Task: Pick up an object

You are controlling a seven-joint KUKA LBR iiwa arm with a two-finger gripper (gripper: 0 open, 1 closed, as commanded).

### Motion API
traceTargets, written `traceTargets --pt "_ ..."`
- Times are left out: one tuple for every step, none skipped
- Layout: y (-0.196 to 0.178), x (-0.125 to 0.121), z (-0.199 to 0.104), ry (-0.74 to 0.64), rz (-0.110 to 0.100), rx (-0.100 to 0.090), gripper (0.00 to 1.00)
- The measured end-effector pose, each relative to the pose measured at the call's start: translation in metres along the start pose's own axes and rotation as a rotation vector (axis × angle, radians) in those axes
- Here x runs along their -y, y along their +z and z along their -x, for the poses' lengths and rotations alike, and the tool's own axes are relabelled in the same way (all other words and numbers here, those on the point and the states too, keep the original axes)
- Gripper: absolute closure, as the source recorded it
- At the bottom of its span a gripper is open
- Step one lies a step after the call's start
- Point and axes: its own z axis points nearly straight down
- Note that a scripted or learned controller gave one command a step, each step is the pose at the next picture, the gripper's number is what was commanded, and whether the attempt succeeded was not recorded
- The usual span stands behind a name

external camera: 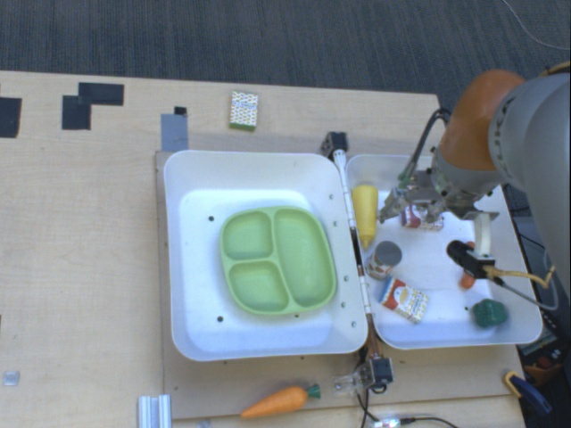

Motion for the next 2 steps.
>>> traceTargets --pt "-0.011 -0.002 -0.002 -0.002 0.007 -0.001 1.00" --pt "-0.046 -0.052 0.107 -0.001 -0.002 -0.005 1.00"
